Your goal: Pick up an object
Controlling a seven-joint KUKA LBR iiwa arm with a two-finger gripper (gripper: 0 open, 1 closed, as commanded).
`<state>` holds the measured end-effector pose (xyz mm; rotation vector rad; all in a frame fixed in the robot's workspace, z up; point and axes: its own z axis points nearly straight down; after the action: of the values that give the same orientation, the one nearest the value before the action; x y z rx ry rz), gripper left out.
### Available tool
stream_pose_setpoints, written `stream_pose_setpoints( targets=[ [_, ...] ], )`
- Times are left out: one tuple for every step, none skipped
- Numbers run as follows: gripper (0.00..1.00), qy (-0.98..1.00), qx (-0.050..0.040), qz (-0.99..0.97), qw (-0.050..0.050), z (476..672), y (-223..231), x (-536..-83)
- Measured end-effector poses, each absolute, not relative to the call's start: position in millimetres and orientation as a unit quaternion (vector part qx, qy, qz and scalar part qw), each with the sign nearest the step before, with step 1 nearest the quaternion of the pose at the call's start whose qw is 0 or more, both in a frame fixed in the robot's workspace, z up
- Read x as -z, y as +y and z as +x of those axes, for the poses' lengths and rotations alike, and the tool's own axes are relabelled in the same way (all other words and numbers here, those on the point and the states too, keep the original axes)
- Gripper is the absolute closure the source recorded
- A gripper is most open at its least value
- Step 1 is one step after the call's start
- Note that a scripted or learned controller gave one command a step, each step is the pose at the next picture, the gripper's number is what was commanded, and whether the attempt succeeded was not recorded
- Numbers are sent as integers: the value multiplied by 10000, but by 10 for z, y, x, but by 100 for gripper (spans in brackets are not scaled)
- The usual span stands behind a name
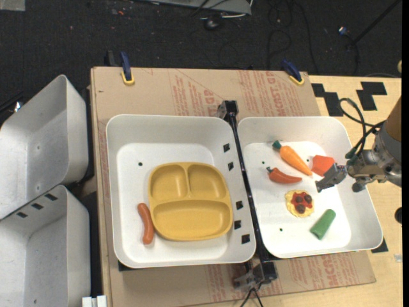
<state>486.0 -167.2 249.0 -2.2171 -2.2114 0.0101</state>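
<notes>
Reaching in from your right, the arm (pixel 391 147) had its gripper (pixel 340 175) low over the right bin (pixel 332 130), near that bin's right wall. From this slanted view you could not tell whether the tool was open or closed, and nothing could be seen held in it.

You had five toy foods to pick from in that bin. An orange carrot (pixel 294 158) lay toward the far side, with a red chilli pepper (pixel 283 176) just in front of it. An orange-red piece (pixel 322 164) sat just beside the gripper, on its left. Nearer the front you had a small round pizza (pixel 300 203) and a green piece (pixel 323 224), tilted.

Your left bin (pixel 124 133) held a yellow divided plate (pixel 190 201), and a sausage (pixel 146 223) lay just beside the plate's left edge.
</notes>
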Motion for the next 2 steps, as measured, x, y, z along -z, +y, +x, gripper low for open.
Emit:
stream_pose_setpoints(
  targets=[
    [0, -7074, -2, -7068, 1, 4884, -1668, -2544],
    [0, -7068, -11, -7074, 22, 4937, -1633, -2092]
  ],
)
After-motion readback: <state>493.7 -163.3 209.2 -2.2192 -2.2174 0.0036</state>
